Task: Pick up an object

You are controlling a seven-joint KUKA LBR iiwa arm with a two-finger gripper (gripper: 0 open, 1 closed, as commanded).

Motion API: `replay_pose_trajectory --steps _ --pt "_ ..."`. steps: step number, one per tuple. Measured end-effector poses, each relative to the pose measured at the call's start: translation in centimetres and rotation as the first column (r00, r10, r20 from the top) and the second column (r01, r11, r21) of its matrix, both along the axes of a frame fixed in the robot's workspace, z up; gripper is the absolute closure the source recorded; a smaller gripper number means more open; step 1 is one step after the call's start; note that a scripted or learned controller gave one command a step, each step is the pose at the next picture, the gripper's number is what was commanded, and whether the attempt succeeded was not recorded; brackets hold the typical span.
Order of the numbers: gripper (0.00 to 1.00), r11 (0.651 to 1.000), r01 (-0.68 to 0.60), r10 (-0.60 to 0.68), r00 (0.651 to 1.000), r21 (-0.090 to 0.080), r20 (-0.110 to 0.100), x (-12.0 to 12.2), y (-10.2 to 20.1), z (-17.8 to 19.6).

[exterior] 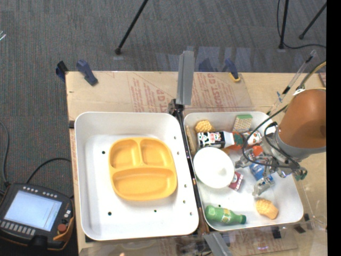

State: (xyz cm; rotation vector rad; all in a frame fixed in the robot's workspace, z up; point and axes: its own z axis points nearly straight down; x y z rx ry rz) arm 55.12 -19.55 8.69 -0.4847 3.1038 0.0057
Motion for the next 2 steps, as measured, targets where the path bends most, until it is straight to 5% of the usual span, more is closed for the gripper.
replay_pose_trajectory --steps 1,2 --pt "1.0 1.0 -0.002 0.002 1.0 0.001 0.004 0.18 0.12 1.12" --pt "0.0 1.0 -0.002 0.002 1.0 0.001 0.004 0.18 0.12 1.12"
